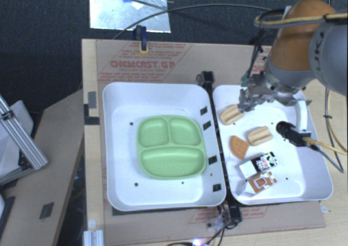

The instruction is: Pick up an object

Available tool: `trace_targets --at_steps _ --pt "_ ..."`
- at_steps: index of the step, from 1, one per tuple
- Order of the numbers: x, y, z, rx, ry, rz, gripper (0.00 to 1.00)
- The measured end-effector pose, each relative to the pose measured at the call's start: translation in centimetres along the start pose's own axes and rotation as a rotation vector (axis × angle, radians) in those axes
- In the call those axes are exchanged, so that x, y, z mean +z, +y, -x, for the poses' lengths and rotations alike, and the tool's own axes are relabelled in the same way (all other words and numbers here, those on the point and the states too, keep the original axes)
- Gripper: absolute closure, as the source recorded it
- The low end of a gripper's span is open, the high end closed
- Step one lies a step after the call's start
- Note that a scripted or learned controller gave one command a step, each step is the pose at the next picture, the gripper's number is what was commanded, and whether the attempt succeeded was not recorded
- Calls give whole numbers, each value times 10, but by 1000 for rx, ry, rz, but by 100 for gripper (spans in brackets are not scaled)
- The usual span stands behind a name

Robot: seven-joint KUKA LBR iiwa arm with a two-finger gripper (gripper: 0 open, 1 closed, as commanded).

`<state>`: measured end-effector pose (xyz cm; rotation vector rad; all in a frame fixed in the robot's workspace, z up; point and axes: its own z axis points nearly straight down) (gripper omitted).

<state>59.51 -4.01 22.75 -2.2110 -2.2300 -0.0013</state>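
Gripper [246, 103]: right of centre, over the right bin [321, 185], fingers' spread cannot be told
Bread roll [230, 114]: just below-left of the gripper, lying on the bin floor
Green tray [171, 147]: left bin [117, 130], centre

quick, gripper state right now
gripper: low in the right bin, at the tan bread-like piece; grasp cannot be told.
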Motion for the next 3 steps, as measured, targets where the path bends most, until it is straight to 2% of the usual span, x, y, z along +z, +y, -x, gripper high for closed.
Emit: trace_targets --at_steps 1,2,3 --pt "11 -22 -47 0 1 -1 100" --pt "-2 -47 -97 -1 1 0 100" --pt "10 -70 -146 -1 1 -2 100"
